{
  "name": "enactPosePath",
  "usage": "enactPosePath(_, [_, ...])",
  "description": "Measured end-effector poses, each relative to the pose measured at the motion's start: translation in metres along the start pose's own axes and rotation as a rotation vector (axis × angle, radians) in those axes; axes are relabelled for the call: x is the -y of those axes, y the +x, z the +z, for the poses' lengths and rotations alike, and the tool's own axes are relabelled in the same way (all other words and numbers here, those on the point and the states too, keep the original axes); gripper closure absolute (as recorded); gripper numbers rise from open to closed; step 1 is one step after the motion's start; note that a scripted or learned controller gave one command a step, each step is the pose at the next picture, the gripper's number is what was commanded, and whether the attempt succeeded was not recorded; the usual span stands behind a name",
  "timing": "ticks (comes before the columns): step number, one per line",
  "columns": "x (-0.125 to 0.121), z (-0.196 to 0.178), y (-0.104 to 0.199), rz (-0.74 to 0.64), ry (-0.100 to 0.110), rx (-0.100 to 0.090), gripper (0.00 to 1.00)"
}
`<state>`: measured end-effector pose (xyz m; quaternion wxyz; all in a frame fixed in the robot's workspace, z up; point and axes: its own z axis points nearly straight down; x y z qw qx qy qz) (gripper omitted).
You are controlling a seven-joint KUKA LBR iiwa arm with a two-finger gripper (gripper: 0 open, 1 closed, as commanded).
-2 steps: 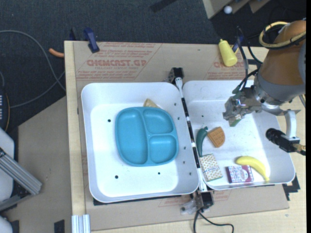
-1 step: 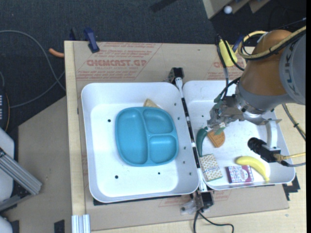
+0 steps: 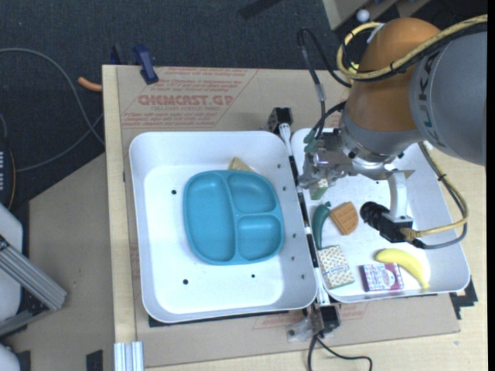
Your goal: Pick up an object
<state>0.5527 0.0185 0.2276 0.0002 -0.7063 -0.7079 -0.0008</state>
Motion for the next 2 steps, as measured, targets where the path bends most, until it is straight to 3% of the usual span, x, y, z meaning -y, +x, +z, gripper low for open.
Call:
enactPosePath(1, [-0.023, 0.024, 0.054, 0.001, 0.000, 0.000, 1.00])
enactPosePath(2, [-0.036, 0.004, 0.016, 0.003, -0.001, 0.002, 1.00])
